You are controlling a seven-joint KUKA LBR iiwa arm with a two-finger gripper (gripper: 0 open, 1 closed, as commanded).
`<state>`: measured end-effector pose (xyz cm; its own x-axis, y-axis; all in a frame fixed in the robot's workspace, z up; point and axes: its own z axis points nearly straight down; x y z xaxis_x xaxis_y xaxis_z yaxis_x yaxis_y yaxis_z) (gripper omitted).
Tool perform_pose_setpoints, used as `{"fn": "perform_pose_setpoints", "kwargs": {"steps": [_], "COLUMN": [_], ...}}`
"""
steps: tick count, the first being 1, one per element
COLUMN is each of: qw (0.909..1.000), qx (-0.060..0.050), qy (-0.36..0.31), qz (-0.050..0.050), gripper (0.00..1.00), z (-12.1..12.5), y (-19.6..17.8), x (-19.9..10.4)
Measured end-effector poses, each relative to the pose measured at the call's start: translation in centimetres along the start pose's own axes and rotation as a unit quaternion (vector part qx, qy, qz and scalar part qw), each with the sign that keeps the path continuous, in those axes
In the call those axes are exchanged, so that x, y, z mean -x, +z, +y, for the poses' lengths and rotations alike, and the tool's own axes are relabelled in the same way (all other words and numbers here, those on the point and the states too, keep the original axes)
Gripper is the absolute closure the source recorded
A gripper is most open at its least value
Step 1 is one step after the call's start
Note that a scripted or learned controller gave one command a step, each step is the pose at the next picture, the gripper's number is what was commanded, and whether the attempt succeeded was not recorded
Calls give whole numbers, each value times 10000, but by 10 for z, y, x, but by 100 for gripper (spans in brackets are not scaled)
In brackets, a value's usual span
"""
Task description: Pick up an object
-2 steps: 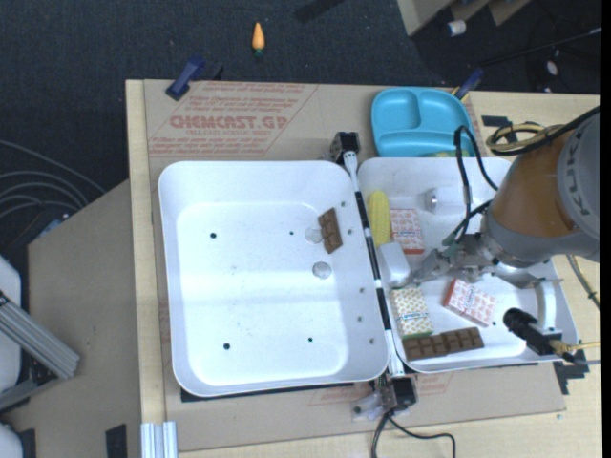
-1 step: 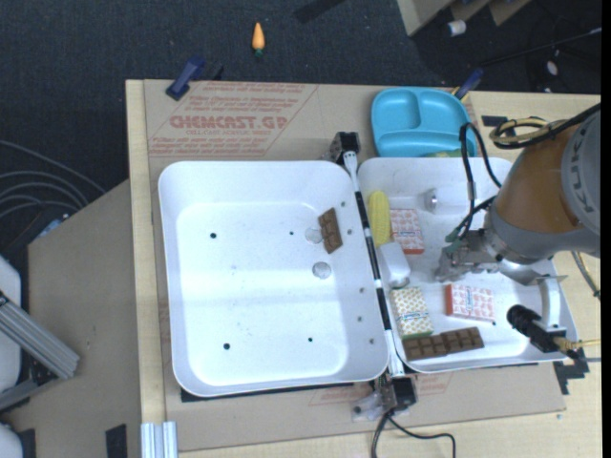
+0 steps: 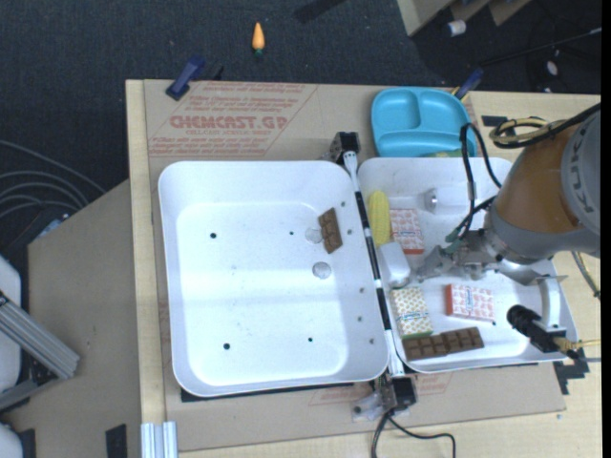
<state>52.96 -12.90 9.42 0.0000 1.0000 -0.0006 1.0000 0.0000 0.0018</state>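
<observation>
Two shallow white bins sit side by side on a brown cardboard-covered bench (image 3: 239, 113), whose sheet carries red printing that reads roughly "CHEMCAST G.P". The left white bin (image 3: 191, 351) holds a small brown chocolate-bar piece (image 3: 330, 230) near its right wall, its long axis running up and down with a slight tilt, and a small clear round object (image 3: 322, 271) just below it. In the right white bin (image 3: 535, 351), a yellow corn-cob-shaped toy (image 3: 380, 217) lies just right of the bins' shared wall, long axis pointing away from the camera. Beside it is a white packet with red print (image 3: 407, 229), too small to read. Lower down lie a checked white-and-green packet (image 3: 412, 309), a second red-printed white packet (image 3: 469, 301), and a long brown chocolate bar (image 3: 444, 343) stretched left to right along the front wall. The grey gripper (image 3: 441, 260) is down inside the right bin, between the packets; whether its fingers are spread or closed cannot be told. A light-blue divided plastic tray (image 3: 420, 122) rests behind the right bin.
</observation>
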Motion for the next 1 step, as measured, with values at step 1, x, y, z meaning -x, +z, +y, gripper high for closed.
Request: {"fn": "perform_pose_setpoints", "kwargs": {"steps": [1], "qw": [10000], "qx": [11], "qy": [9], "qz": [-26], "gripper": [0], "z": [54], "y": [9], "x": [-28]}}
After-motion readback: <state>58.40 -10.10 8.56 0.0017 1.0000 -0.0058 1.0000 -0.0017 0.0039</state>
